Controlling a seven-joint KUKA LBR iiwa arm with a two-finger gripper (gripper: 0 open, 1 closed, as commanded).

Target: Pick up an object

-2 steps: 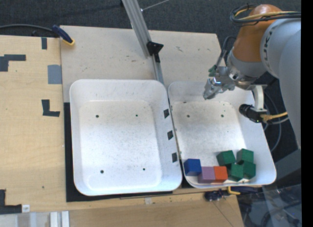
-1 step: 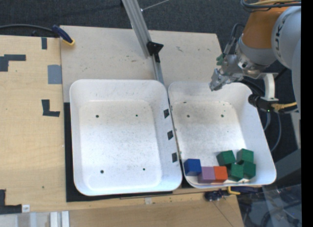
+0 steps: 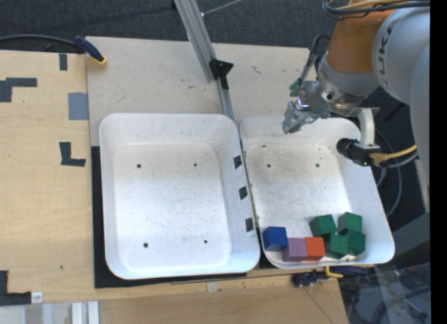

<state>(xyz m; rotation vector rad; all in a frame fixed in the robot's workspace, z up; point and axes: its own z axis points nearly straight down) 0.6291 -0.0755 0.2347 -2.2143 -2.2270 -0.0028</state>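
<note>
Small blocks lie clustered at the near edge of the right bin (image 3: 293, 176): a blue cube (image 3: 275, 237), a purple block (image 3: 297, 248), an orange block (image 3: 315, 247) and several green blocks (image 3: 340, 233). My gripper (image 3: 296, 118) hangs over the far edge of the right bin, well away from the blocks, with nothing visible between its fingers. The fingers look close together.
The left bin (image 3: 171, 193) sits beside the right one, with black clips along the shared wall. A slanted metal pole (image 3: 198, 26) rises behind the bins. A black cable fitting (image 3: 353, 151) sits at the right bin's far right rim.
</note>
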